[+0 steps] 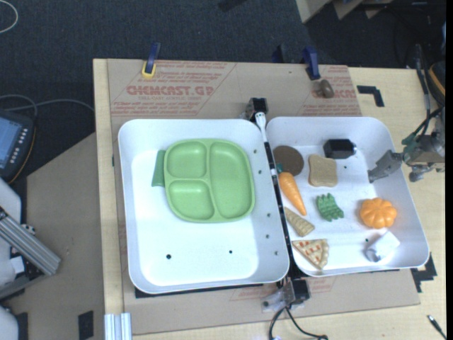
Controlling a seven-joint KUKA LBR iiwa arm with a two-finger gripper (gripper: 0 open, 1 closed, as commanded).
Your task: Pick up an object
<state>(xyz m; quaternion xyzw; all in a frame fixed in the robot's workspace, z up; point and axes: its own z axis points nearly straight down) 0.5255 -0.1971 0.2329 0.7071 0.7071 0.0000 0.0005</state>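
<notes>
The right bin [354, 127] holds several toy foods: a brown round cookie [289, 159], a black block [338, 148], a bread slice [323, 171], a carrot [291, 193], a green piece [328, 207], an orange pumpkin [377, 212], a waffle cone [299, 223], a pizza slice [312, 251] and a white piece [381, 246]. My gripper [386, 166] reaches in from the right, low over the bin's right side. It sits right of the bread slice and above the pumpkin in the view, with nothing seen in its grasp.
The left bin [141, 246] carries a green divided plate [209, 179] on a darker green sheet [158, 168]. Clamps [149, 61] stand on the board's far edge. A grey metal part [32, 246] lies off the bench at the left.
</notes>
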